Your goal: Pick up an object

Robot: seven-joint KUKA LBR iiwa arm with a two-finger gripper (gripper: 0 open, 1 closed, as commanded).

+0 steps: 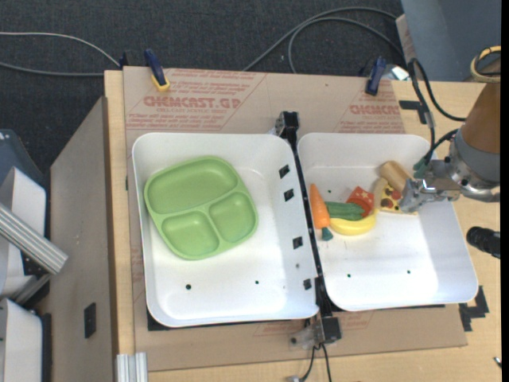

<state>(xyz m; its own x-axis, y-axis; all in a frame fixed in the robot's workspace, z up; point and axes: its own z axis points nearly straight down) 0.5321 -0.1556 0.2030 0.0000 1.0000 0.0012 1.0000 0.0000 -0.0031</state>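
Observation:
Several toy foods lie in the right bin: an orange carrot against the divider, a green vegetable, a yellow banana, a red piece, a tan bread roll and a yellow pizza-like slice. My gripper reaches in from the right and hangs low over the right edge of the slice, just below the roll. The grey wrist hides part of what lies beneath it.
The left bin holds a green divided plate. A black divider with clips runs between the bins. Cables cross behind the bench, and blue clamps hold the cardboard base.

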